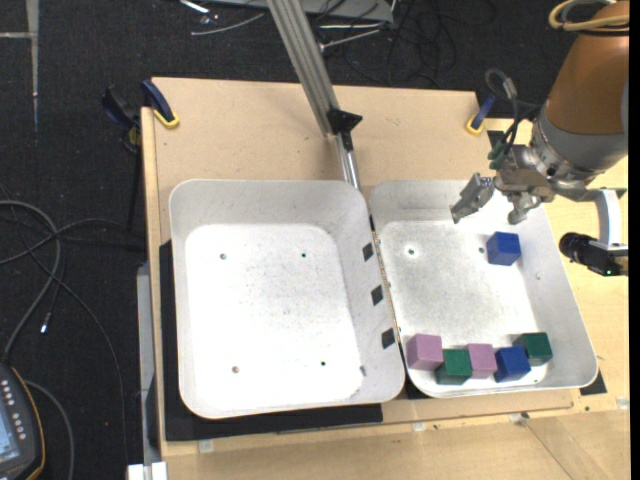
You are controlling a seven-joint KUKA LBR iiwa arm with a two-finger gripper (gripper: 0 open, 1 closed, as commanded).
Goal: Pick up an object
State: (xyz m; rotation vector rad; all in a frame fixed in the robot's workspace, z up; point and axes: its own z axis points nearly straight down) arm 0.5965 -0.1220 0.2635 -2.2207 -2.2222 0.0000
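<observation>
With the jaws (pixel 495 200) spread and empty, I'd centre over the lone blue cube (pixel 503 248) just nearer, then descend straight.

No readable text, labels, brands or numbers anywhere; the device screen (pixel 12 423) at the tabletop's (pixel 250 128) lower-left corner is too blurred to read.

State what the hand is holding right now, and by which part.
Nothing is held. The hand hangs open above the far end of the right bin, with the lone blue cube lying free below it.
</observation>
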